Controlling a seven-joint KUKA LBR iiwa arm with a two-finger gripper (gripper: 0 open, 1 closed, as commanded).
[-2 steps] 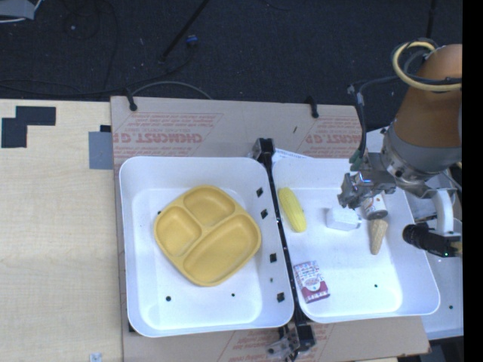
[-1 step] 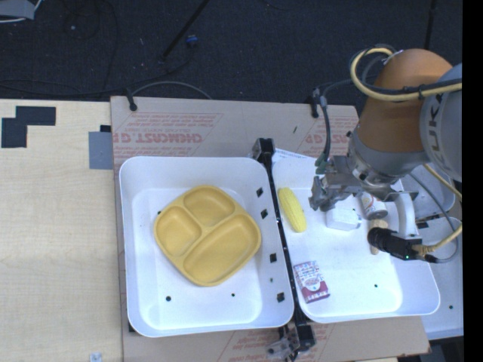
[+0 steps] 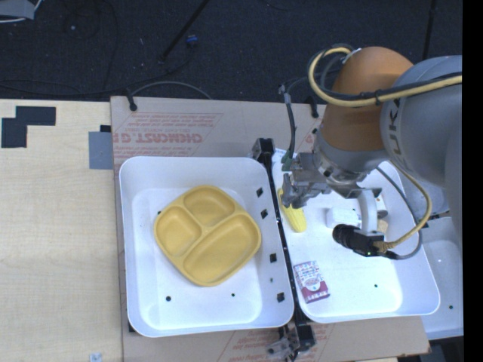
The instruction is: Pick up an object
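Arm (image 3: 392, 119): grey, with an orange band; it reaches in from the right and stands over the right bin's left half.
Gripper (image 3: 293, 202): low over the right bin, just above the yellow piece; from this angle one cannot tell whether its jaws are wide, narrow or closed on anything.
Yellow piece (image 3: 294, 218): a small yellow object at the left edge of the right bin, beside the divider between the bins and directly under the gripper; partly hidden, so its exact shape is uncertain.
Handling, yellow piece: probably light and smooth, perhaps slippery; a grip across its narrow width, near the middle, looks soundest. Its closeness to the bin wall may crowd one finger.
Packet (image 3: 310, 280): a small flat packet with red and white print, lying in the right bin near its front left corner, well apart from the gripper.
Handling, packet: likely light and thin; lying flat, it offers little edge to pinch.
Right bin (image 3: 407, 292): shallow, white; holds the yellow piece and the packet.
Left bin (image 3: 143, 292): shallow, white; holds one plate.
Plate (image 3: 207, 234): yellow, with three compartments, lying flat near the middle of the left bin.
Handling, plate: apparently stiff plastic, broad; only the rim would fit between fingers.
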